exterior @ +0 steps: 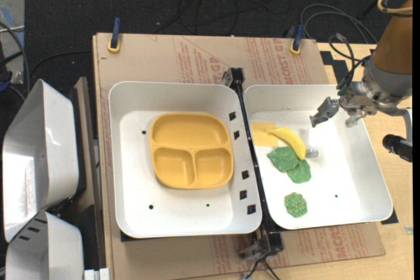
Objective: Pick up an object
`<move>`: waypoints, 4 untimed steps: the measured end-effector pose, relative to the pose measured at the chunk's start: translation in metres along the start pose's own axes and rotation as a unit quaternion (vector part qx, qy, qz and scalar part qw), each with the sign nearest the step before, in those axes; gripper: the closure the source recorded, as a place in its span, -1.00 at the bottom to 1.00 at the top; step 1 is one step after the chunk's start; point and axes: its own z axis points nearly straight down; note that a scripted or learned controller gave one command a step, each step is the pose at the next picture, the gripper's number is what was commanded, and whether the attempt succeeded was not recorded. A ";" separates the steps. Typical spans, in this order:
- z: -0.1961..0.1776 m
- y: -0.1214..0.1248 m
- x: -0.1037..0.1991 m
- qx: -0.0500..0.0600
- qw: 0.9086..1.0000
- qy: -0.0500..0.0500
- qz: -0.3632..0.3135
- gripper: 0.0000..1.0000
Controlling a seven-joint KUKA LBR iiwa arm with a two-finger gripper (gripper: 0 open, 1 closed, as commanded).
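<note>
Presently the end effector hangs above the right bin, fingers spread, grasping nothing. Banana lies at the bin's left side, touching a green leaf. Left bin holds a yellow tray.

I see banana lying slantwise in right bin, over pale yellow piece; flat green leafy piece touching its lower end; small green clump apart below.

We see smooth, glossy white plastic bins, a matt yellow plastic tray, a printed cardboard-like surface, and a bare-metal gripper.
</note>
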 end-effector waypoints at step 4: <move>0.113 0.001 0.017 -0.006 1.000 -0.001 -0.002 -1.00</move>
